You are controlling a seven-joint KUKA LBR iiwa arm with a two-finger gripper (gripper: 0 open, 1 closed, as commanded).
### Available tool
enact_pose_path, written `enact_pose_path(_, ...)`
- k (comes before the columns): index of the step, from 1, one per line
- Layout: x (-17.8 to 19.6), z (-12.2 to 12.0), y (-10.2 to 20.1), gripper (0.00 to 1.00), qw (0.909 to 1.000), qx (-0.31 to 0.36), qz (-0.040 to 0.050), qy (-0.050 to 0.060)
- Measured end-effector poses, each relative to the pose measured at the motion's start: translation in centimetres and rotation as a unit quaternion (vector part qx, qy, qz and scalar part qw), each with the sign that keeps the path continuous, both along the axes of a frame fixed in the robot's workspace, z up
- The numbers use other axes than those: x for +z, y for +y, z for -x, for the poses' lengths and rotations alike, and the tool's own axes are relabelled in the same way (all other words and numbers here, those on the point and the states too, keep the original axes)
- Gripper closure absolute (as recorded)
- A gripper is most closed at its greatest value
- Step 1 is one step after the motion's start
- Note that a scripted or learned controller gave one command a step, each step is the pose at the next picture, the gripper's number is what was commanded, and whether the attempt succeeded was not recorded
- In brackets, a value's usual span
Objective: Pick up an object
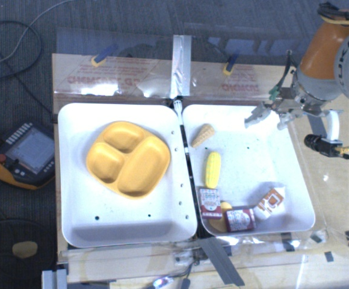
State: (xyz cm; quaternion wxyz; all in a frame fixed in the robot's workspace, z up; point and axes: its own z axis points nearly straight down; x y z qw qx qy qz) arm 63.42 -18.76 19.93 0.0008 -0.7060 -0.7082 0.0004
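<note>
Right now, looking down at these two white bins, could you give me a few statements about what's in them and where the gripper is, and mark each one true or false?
1. The yellow divided plate lies in the left bin. True.
2. The corn cob lies in the left bin. False: it lies in the right bin, near the divider.
3. The gripper is holding the corn cob. False: it hovers over the right bin's upper right corner, apart from the cob, with nothing between its fingers.
4. The ice cream cone lies above the corn cob in the picture. True.
5. Several small packaged items cluster along the right bin's lower edge, including a small carton. True.
</note>
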Motion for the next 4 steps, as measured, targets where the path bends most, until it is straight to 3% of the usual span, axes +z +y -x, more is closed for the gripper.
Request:
enact_pose_path(1,-8.9,2.7,6.7,0.0,0.9997,0.026,0.0001,0.001)
enact_pose_path(2,-10.8,7.0,8.2,0.0,0.9971,0.075,0.0035,-0.01)
enact_pose_path(3,-10.8,14.1,8.5,0.0,0.9997,0.024,0.0022,-0.01)
enact_pose_path(4,-9.8,13.9,8.6,1.0,0.9996,0.024,0.0009,-0.011)
